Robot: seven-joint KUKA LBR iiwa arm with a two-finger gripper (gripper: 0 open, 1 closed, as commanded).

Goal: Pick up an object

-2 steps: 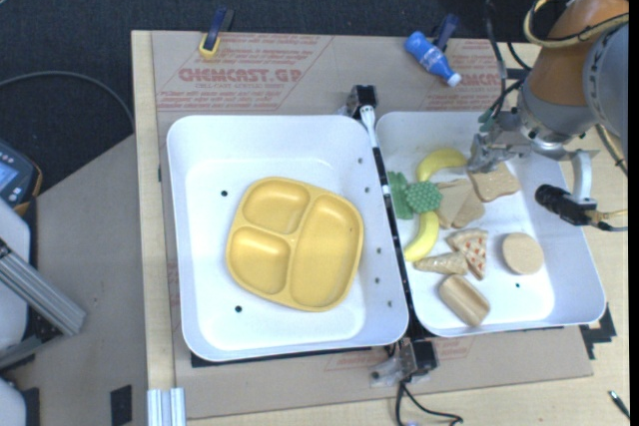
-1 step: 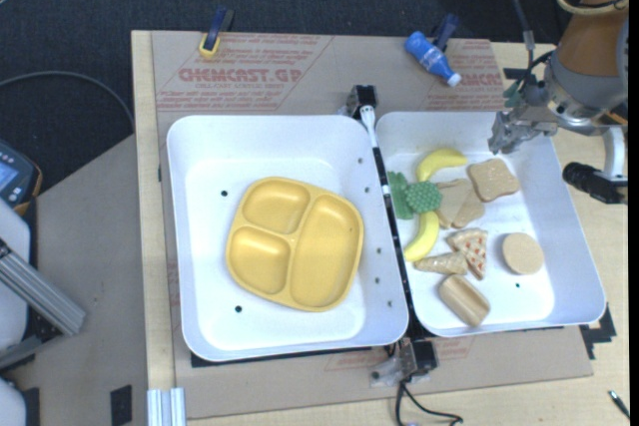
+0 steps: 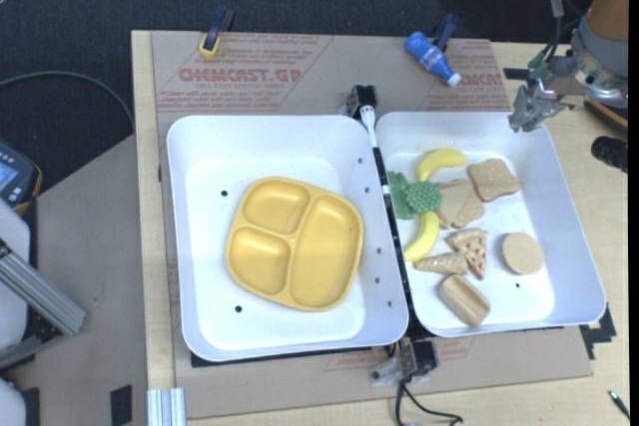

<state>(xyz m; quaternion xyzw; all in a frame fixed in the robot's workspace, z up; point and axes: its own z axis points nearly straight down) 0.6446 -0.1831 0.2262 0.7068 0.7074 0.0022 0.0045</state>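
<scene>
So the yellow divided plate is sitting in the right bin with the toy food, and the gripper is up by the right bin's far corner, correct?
Not quite. The camera view shows the yellow divided plate alone in the left bin; the toy food lies in the right bin. The gripper is indeed by the right bin's far corner.

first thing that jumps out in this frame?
The yellow divided plate in the middle of the left bin. Then the right bin, cluttered with toy food: bananas, bread slice, pizza wedge. The pincer hovers over that bin's far right corner.
</scene>
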